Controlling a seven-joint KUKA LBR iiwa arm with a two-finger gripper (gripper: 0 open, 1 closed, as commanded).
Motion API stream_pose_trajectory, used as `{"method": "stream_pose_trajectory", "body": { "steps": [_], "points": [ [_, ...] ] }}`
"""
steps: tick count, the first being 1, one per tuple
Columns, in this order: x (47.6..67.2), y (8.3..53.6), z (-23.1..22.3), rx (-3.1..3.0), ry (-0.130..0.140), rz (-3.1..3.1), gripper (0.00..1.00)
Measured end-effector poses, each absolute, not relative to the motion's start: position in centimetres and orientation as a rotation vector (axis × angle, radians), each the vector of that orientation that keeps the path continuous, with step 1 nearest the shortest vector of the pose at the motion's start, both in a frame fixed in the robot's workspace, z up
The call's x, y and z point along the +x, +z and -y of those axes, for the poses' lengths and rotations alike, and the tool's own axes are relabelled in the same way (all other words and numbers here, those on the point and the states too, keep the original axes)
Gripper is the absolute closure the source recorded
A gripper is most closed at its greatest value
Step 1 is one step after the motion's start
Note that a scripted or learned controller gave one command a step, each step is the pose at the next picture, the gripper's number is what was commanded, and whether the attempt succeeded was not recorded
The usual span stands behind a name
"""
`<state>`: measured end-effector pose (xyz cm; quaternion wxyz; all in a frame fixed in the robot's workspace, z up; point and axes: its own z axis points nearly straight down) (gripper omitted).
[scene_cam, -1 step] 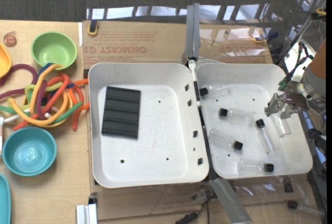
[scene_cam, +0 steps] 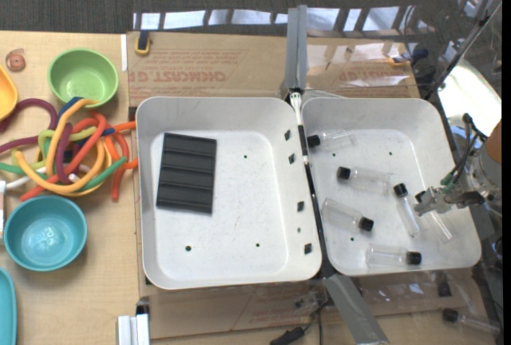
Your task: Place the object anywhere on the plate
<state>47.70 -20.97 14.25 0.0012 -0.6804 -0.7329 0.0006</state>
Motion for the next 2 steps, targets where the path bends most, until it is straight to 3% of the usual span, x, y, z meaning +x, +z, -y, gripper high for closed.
{"method": "stream_pose_trajectory", "body": {
  "steps": [1, 2],
  "points": [
    [49.5, 19.3, 22.3, -2.116, 0.002, 2.321, 1.0],
    [47.8, 17.2, 22.2, -1.99, 0.001, 2.429, 1.0]
  ]
}}
